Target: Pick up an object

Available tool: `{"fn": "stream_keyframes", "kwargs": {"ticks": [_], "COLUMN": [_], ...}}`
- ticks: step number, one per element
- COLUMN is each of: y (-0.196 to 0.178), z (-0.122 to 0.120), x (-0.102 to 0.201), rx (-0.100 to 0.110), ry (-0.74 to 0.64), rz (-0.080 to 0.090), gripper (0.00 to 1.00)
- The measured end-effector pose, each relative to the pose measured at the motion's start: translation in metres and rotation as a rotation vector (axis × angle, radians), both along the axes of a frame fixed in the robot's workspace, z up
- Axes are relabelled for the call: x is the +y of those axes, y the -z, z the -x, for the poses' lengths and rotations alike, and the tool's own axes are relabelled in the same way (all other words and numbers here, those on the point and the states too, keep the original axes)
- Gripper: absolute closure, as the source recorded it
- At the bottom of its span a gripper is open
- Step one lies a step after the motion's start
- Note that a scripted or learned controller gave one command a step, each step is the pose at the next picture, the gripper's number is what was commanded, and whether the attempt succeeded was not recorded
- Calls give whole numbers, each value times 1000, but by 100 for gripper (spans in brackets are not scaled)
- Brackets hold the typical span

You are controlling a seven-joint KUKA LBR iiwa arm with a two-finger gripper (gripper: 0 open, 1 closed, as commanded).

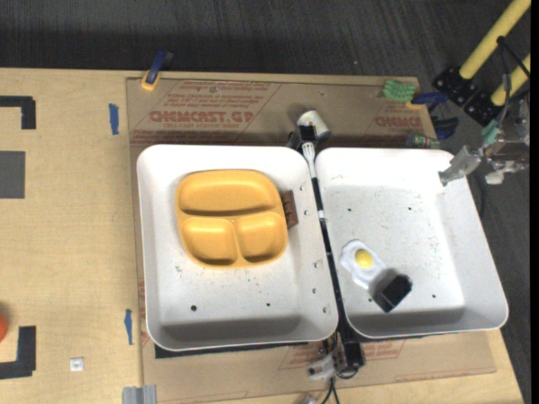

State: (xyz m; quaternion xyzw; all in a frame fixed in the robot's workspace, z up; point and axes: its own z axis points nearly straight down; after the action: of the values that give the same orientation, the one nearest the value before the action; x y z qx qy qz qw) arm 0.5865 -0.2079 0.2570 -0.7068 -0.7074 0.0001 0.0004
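Observation:
In the right bin point(438, 217), near its front left, lies a white fried-egg toy with a yellow yolk point(361, 262). A small black block point(392, 290) touches the egg's front right side. The left bin point(160, 251) holds a yellow divided plate point(229, 216), and a small brown piece point(286, 209) sticks out from under the plate's right edge. My gripper point(487, 158) hangs at the far right corner of the right bin, over its rim, well away from the egg and the block. It is partly cut off and small in the camera view.
A yellow pole with black clamps point(488, 45) slants across the top right corner. A white and black fitting point(310, 124) sits behind the seam between the bins. Blue and green clips point(155, 70) hold the cardboard sheet at the back.

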Motion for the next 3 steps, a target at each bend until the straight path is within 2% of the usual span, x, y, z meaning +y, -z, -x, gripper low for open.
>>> {"fn": "stream_keyframes", "kwargs": {"ticks": [1, 2, 3], "y": [138, 172, 164], "z": [-11, -75, -14], "x": [29, 70, 94], "rx": [0, -2, 0], "ry": [-197, -271, -284], "rz": [0, 0, 0], "gripper": [0, 0, 0]}}
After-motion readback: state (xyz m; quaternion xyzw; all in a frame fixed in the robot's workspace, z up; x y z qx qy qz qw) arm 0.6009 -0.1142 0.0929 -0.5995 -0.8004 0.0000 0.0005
